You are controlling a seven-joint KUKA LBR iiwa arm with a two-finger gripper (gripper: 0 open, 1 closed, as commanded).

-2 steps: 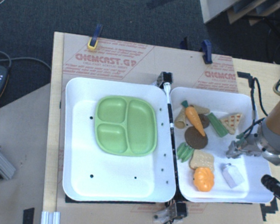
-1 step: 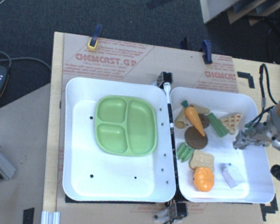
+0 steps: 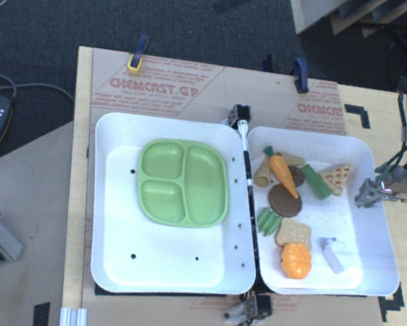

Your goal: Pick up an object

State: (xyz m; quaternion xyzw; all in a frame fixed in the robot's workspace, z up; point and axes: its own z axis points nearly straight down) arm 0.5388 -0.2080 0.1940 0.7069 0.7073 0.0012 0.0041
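Note:
The right bin (image 3: pixel 381 237) holds several toy foods. An orange carrot (image 3: pixel 284 174) lies over a brown disc (image 3: pixel 284 201). A pizza slice (image 3: pixel 338 175) and a green stick (image 3: pixel 316 182) are toward the back. A slice of bread (image 3: pixel 294 232), an orange pepper (image 3: pixel 296 260), green pods (image 3: pixel 268 220) and a pale grey block (image 3: pixel 332 255) lie toward the front. My gripper (image 3: pixel 368 194) hangs over the bin's right rim, apart from all the foods and nearest the pizza slice. Nothing shows in it.
In the left bin (image 3: pixel 106 184) sits a green divided plate (image 3: pixel 184 183). A black-studded divider (image 3: pixel 247 193) runs between the bins. Clamps (image 3: pixel 137 56) grip the board's far edge. A screen and cables lie off the bench to the left.

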